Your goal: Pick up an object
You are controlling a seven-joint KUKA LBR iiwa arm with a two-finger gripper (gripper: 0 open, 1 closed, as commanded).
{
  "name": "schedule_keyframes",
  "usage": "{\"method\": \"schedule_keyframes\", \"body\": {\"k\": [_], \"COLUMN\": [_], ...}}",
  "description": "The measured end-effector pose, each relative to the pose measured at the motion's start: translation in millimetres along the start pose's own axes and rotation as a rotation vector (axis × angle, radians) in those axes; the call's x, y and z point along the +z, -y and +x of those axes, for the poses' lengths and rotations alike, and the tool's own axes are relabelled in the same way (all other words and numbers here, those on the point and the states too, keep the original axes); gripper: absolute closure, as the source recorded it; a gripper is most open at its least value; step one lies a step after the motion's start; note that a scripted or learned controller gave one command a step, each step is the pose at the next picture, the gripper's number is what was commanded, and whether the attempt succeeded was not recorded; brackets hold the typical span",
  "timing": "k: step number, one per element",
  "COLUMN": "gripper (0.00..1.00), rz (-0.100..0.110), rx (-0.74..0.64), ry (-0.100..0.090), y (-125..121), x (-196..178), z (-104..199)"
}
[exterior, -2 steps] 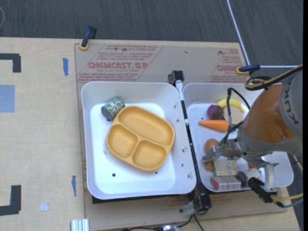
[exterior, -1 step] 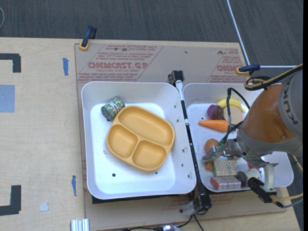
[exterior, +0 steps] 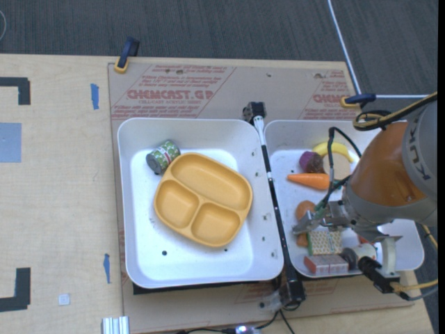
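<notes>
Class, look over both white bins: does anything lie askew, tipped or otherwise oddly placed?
Yes. In the left white bin, the small green-labelled can lies on its side beside the yellow three-compartment plastic plate, which sits at a slant to the bin walls. Nothing looks spilled or broken.

Bright, even light; soft shadows.
</notes>
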State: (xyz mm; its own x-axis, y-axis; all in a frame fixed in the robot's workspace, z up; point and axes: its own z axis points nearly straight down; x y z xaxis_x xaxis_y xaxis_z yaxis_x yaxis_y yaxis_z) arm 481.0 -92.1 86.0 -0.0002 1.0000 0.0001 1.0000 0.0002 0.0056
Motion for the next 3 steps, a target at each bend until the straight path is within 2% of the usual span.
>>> {"method": "schedule_keyframes", "body": {"k": [1,2,3], "gripper": [0.0,1.0,1.0], "rz": [0.0,-0.006,0.005], "rx": [0.0,0.0,-0.002], "ry": [0.0,0.002,-0.001], "y": [0,-2,-36], "x": [0,-11,-99], "z": [0,0,69]}}
